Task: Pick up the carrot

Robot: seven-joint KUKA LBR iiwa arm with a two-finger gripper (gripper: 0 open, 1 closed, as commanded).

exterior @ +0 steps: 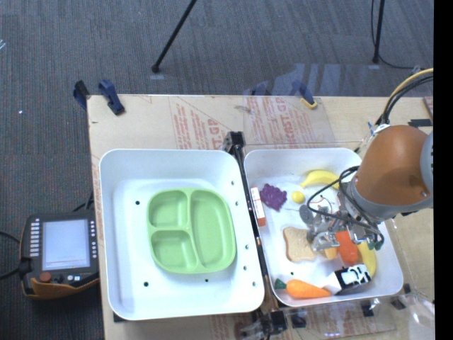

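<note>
Orange tapered carrot with green top (306, 288) lay flat near the front edge of the right shallow white bin (277, 163) | metal two-finger hand (327, 234) hovered just behind it, beside the tan toast slice (298, 244) | grip state could not be told; no carrot in it | judged: pick not yet done, descent and grasp left

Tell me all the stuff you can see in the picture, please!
bins: two, white, side by side on the bench
tray: one, green, three sections, left bin
carrot: one, orange, right bin's near edge
bread slice: one, tan, right bin
grapes: one purple bunch, right bin
banana: one, yellow, right bin's far side
handheld screen: one, dark, floor left of bench
clamps: blue, bench's far edge
arm: one, orange band, over right bin
gripper: one, metal, beside the bread slice
</note>
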